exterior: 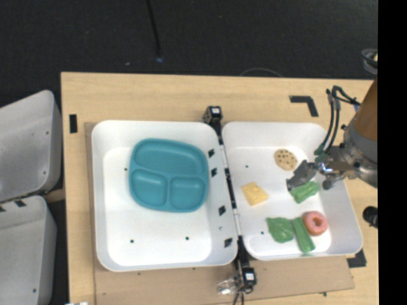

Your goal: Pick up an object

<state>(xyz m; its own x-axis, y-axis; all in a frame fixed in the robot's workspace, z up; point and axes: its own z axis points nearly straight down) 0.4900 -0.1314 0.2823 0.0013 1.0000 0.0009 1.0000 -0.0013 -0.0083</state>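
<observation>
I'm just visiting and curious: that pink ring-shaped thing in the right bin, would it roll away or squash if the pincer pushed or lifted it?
The pink ring lies flat, so it would probably slide, not roll. It rests against the long green piece, which might shift with it. It looks like a small toy, so likely light; whether it squashes I can't tell.

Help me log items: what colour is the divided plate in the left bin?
Teal blue; the divided plate shows in the camera view.

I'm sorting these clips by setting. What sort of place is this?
Probably a robot grasping test bench, not a home: two white bins clipped side by side on a plywood bench, toy food such as a pink donut, and an arm reaching in.
</observation>
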